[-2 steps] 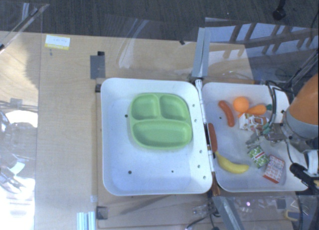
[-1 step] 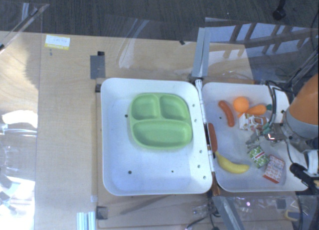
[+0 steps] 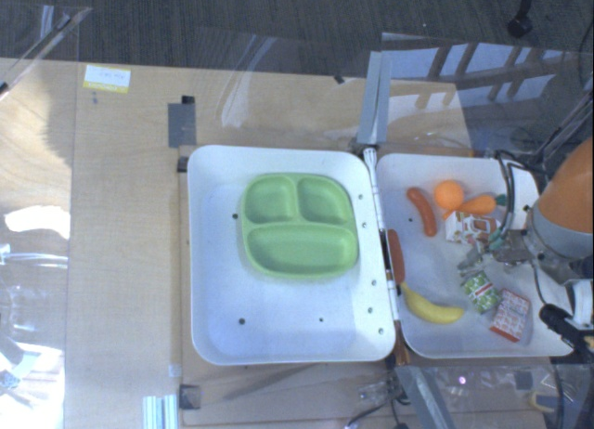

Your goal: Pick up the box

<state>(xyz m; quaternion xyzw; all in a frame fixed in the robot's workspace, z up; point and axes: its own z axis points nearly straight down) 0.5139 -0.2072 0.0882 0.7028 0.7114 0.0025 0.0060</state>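
Box (image 3: 510, 315) at front, tool (image 3: 489, 253) just behind

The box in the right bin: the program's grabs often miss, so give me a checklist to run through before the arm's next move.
1. Box located: ok. A small white and red box lies in the right bin.
2. Gripper near the box: ok, just below and right of it in the camera view.
3. Box between the gripper's fingers: cannot tell.
4. Neighbours close by: not ok. The orange, the carrot and a green packet crowd it.
5. Which box is meant: cannot tell; a flat red box lies nearby too.
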